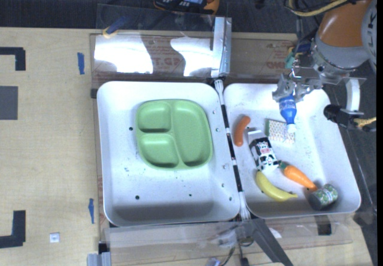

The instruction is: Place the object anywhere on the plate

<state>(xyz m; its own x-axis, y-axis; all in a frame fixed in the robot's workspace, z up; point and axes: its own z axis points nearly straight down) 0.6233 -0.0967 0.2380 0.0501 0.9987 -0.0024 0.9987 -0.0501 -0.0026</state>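
Observation:
A green three-compartment plate [173,133] lies in the left bin [114,157]. My gripper [291,96] hangs over the back of the right bin [341,157], well right of the plate. A small blue object [289,110] sticks down from between its fingers, and the fingers look shut on it. The object's lower end hangs just above a speckled white packet [277,130] on the bin floor.
The right bin also holds an orange-red sausage [240,129], a black-and-white carton [263,153], a banana [272,187], a carrot [297,175] and a dark green can [323,196]. A raised divider [227,139] runs between the bins.

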